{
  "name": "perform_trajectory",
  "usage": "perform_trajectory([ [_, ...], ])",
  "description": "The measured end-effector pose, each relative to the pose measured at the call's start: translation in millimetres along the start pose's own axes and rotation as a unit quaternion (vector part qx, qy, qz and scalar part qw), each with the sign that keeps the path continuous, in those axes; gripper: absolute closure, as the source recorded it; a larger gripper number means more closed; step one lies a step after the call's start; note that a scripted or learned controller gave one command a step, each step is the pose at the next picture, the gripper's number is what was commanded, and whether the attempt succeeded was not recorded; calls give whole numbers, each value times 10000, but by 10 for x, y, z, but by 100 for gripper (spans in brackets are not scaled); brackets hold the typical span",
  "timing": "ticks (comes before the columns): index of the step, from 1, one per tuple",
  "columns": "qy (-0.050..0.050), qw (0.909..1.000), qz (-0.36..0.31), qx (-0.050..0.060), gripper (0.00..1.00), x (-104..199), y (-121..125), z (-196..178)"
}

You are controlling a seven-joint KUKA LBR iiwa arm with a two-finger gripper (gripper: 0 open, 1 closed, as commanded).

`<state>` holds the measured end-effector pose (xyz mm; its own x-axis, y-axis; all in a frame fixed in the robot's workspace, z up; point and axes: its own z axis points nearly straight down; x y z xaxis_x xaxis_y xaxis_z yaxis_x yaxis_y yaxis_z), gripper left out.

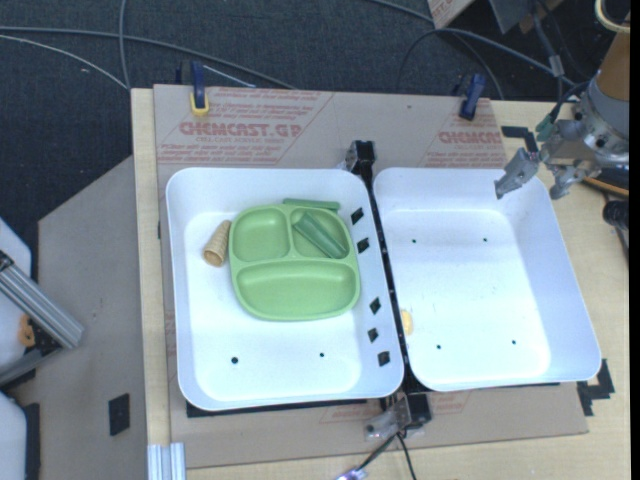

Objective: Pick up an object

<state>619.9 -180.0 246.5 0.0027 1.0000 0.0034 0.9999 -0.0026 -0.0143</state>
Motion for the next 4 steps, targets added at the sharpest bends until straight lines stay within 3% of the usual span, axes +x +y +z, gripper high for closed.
perform_trajectory([
  [1,-14,10000,-16,-69,0,6,24,-82],
  [3,-8,10000,-11,-44,0,-114,64,820],
  [4,-2,10000,-20,-34,0,-49,59,1442],
])
